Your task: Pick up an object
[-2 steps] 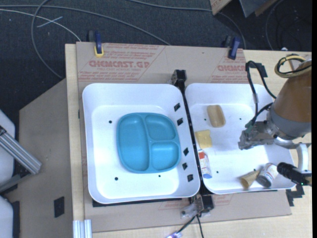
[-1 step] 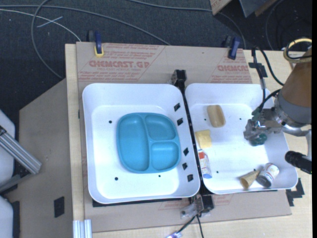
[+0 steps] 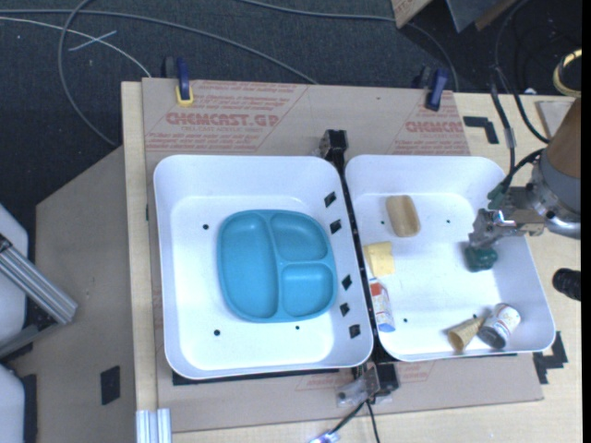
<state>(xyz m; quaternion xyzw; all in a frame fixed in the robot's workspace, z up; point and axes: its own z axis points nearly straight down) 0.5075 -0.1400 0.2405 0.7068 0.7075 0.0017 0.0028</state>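
The grey arm (image 3: 565,169) reaches in from the right, its gripper (image 3: 482,244) lowered, pointing down and left

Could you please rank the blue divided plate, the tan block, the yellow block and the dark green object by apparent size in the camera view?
1. Blue divided plate, by far the largest.
2. Tan block and yellow block: too alike to rank.
3. Dark green object, smallest, beneath the pincer.

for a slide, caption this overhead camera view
Gripper poised over a dark green object in the right bin; blue divided plate in the left.
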